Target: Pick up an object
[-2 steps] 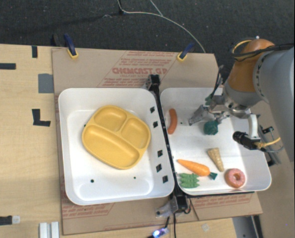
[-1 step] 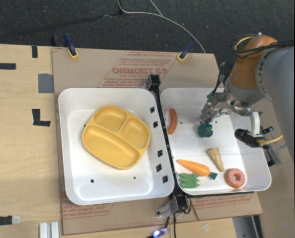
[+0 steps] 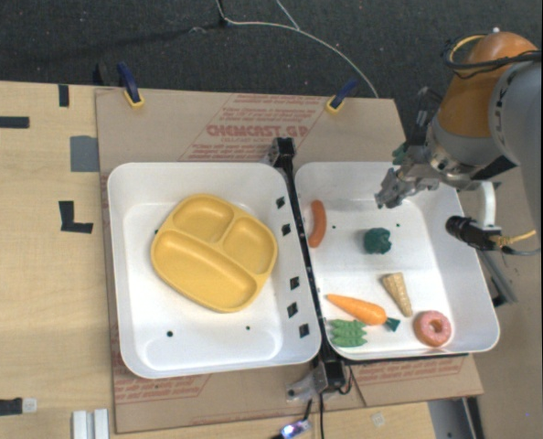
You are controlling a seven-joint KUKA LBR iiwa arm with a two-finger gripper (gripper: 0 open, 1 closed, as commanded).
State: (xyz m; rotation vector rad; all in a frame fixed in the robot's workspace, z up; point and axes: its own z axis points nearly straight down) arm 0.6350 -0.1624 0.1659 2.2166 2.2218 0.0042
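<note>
In the right bin (image 3: 454, 273) lie several toy foods: a sausage (image 3: 316, 222) by the left wall, a dark green broccoli (image 3: 377, 240) in the middle, a waffle cone (image 3: 398, 292), a carrot with green leaves (image 3: 355, 310) and a pink donut (image 3: 431, 327) at the front right. My gripper (image 3: 389, 196) hangs over the bin's back right part, up and to the right of the broccoli. Nothing shows between its fingers.
The left bin (image 3: 130, 282) holds a yellow divided plate (image 3: 215, 251). A black divider (image 3: 294, 245) runs between the bins. The arm's orange band (image 3: 477, 71) stands at the right, with a cable and black fitting (image 3: 468, 230) beside the right bin.
</note>
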